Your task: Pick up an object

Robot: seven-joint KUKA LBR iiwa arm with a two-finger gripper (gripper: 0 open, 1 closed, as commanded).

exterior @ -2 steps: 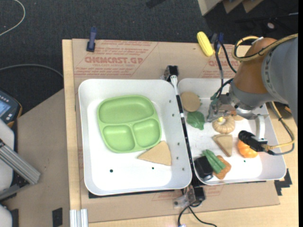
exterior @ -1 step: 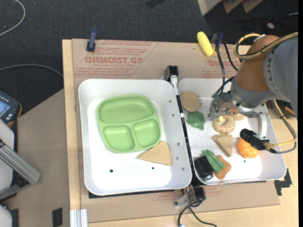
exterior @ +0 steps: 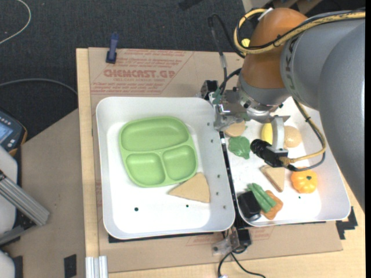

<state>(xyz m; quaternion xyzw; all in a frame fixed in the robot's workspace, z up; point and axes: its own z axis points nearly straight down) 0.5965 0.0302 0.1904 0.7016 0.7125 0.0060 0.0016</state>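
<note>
Currently, task status: not complete; no obj. is seen lifted.

1. Arm posn. The gripper (exterior: pixel 229 114) sits low over the upper-left corner of the right bin (exterior: pixel 333 210), close to the divider w/ the left bin (exterior: pixel 107 172). The wrist and orange band cover much of it from above.
2. Gripper state. Cannot tell: open vs. closed is not readable at this angle. Nothing is seen held in it.
3. Candidate objs. The beige piece (exterior: pixel 235 130) lies just below the gripper, touching or nearly touching it; exact contact cannot be made out. The green leafy piece (exterior: pixel 239 146) lies just beside the beige piece, on its lower side. Both rest on the bin floor.
4. Other contents, right bin: yellow piece (exterior: pixel 266 133), pale round piece (exterior: pixel 291 136), small tan wedge (exterior: pixel 273 177), orange piece (exterior: pixel 304 181) and green-and-orange bundle (exterior: pixel 265 200), all resting in the bin.
5. Left bin: green divided tray (exterior: pixel 153 152) w/ a large tan wedge (exterior: pixel 191 189) at its lower-right corner. Well apart from the gripper.

Assessment: approach looks done; grasp unconfirmed. Left to do: secure one obj. (prob. the beige piece, being nearest), then lift it clear of the bin.
</note>
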